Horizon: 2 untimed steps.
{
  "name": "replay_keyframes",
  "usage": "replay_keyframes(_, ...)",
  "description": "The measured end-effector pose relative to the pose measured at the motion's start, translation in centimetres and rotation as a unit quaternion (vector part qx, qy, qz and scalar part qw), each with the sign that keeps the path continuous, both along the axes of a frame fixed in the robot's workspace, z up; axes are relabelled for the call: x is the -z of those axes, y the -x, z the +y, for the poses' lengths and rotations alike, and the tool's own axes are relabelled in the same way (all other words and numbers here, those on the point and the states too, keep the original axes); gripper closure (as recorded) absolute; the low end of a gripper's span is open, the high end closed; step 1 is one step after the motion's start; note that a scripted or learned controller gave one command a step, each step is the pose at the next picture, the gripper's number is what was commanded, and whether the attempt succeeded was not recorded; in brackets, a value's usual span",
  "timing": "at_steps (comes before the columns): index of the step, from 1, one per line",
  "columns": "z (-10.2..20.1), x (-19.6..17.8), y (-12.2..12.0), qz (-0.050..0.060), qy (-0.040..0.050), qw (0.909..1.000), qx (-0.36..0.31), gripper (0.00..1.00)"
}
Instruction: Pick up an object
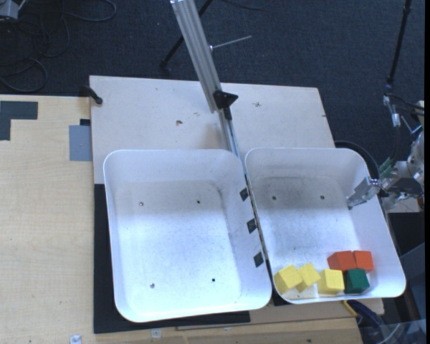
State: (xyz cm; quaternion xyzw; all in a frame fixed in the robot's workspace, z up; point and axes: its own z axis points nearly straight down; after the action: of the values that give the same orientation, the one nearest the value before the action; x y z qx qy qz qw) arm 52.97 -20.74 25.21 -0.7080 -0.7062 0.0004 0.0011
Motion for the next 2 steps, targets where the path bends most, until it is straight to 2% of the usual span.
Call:
replay_keyframes(1,0.0,-1.0,0.0,0.0,-0.0001,1.0,-0.001,1.0)
replay_keyframes(2,1.3,1.2,-2.8,-0.001,0.0008,1.0,-0.003,1.0)
